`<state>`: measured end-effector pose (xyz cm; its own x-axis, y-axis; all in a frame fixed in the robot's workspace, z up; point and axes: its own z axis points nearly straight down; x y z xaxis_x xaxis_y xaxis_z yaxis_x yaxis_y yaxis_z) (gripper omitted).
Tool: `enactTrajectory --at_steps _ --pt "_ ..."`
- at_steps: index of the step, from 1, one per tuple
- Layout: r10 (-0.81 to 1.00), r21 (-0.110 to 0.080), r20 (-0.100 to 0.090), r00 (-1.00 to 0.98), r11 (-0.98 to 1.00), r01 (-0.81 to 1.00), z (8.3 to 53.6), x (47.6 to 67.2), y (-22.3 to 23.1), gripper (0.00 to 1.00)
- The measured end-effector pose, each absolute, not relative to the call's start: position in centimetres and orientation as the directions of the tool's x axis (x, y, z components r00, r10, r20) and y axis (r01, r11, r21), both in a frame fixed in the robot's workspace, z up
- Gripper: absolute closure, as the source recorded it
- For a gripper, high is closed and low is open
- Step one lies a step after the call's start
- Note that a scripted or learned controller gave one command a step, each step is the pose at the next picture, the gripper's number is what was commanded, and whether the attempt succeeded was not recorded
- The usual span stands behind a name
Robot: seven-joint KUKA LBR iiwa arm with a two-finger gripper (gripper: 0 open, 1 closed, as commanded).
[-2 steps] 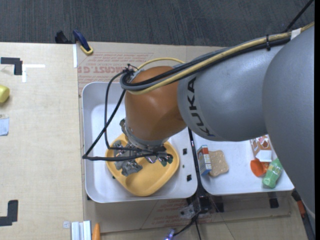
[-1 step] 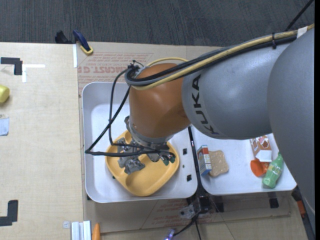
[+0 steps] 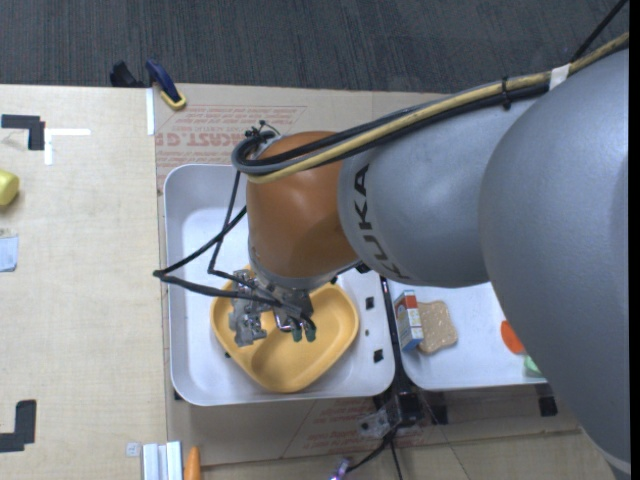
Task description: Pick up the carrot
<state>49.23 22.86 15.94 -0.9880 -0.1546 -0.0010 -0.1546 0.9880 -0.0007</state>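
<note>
Your end effector (image 3: 272, 328) hangs low over the shallow yellow plastic dish (image 3: 305, 363) in the left white bin (image 3: 185, 298), and you cannot tell how wide it stands. The orange carrot (image 3: 511, 336) lies well off to its right in the right white bin (image 3: 450, 368). The grey arm covers most of the carrot, leaving you just a small orange edge.

**A robot lab bench**

I work in a lab. My grey arm (image 3: 480, 198) trails cables (image 3: 420, 113) over two white bins (image 3: 190, 368) set on cardboard (image 3: 80, 298). Black tape marks (image 3: 25, 128) sit on the bench, and dark carpet (image 3: 300, 18) lies beyond.
</note>
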Motion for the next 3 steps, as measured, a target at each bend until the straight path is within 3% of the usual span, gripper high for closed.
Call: enactTrajectory --at_steps 1,3 --pt "0.171 -0.001 -0.002 -0.985 0.985 0.171 16.8 50.3 22.8 1.0" --pt "0.647 0.0 -0.004 -0.762 0.762 0.647 24.3 49.7 18.2 1.0"
